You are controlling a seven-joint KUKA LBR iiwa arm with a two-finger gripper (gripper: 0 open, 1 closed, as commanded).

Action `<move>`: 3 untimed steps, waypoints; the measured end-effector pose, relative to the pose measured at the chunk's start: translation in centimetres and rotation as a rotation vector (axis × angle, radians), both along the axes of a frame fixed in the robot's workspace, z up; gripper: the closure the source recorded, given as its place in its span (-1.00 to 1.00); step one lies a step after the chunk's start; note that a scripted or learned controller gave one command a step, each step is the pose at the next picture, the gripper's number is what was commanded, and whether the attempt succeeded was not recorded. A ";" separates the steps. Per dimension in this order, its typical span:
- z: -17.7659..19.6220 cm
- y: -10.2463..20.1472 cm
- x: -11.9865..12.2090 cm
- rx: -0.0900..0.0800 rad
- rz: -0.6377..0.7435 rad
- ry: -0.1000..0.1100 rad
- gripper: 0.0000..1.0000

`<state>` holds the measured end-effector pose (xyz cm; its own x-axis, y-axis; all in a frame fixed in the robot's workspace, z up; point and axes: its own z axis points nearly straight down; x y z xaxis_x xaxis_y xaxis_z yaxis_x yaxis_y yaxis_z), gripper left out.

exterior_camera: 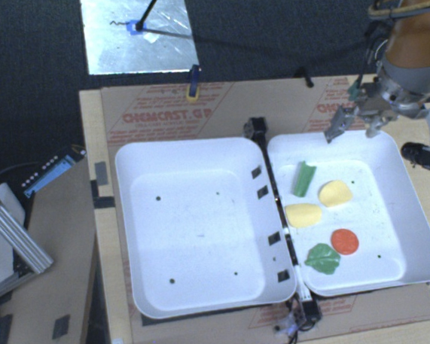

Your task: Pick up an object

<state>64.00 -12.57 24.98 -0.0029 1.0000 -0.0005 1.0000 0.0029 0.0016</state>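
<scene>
In the right bin (408,209) lie several small items: a green bar (303,178), a yellow piece (335,192), a second yellow piece (303,214), a red disc (344,241) and a green leafy piece (322,258). My gripper (356,125) hangs over the far rim of the right bin, above and behind these items. Its two fingers stand apart with nothing between them.
The left bin (197,222) sits beside the right one, joined by black clips along the middle. A silver sheet (138,31) lies at the back on dark cloth. A yellow-and-blue clip (192,86) sits on the cardboard. A metal frame (9,233) stands at the left.
</scene>
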 end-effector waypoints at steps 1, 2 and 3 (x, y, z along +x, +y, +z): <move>-6.9 8.9 2.9 0.004 0.010 0.004 -1.00; -6.5 18.1 2.9 0.003 0.010 -0.001 -1.00; -15.2 25.7 2.7 0.003 0.008 0.004 -1.00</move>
<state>66.71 13.09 9.79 -0.0110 0.9999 0.0022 0.9999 0.0110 -0.0028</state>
